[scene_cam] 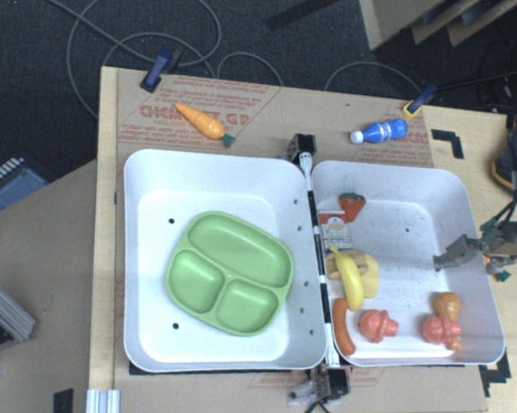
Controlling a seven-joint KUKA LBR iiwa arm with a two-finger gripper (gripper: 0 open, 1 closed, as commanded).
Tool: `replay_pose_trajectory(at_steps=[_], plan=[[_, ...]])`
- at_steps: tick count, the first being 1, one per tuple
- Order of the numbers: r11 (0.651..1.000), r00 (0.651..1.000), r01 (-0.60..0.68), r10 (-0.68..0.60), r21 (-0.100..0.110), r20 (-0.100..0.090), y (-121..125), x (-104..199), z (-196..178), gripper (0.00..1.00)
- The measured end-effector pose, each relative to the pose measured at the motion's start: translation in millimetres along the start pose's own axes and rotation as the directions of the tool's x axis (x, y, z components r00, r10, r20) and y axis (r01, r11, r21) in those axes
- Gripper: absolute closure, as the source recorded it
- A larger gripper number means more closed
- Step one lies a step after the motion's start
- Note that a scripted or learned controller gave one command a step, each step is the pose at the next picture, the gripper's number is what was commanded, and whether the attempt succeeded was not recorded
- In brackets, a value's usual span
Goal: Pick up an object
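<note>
Here, banana (351, 278) | long axis up-down | gripper (457, 253) apart, right

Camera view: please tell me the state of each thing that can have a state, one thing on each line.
green divided plate: flat in the left bin, its compartments bare.
banana: lying in the right bin.
strawberry: lying in the right bin.
carrot: lying on the bench, outside both bins.
blue bottle: on its side on the bench.
gripper: over the right bin's edge, holding nothing.
</note>
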State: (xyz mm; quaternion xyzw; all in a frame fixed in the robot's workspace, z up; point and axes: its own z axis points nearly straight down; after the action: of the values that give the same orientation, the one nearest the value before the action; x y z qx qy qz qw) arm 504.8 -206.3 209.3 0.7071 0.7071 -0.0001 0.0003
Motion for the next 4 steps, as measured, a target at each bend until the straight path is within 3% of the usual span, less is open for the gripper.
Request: replay_pose_trajectory(at_steps=[1,2,3,4], plan=[[1.000,1.000,-0.001,0.001,0.003,-0.002,0,-13,52,0.00],[1.000,1.000,0.002,-0.002,0.003,-0.005,-26,-10,125,0.00],[1.000,1.000,-0.001,0.001,0.000,-0.001,-26,-11,115,1.00],[1.000,1.000,0.003,-0.003,-0.002,-0.001,27,56,55,1.00]])
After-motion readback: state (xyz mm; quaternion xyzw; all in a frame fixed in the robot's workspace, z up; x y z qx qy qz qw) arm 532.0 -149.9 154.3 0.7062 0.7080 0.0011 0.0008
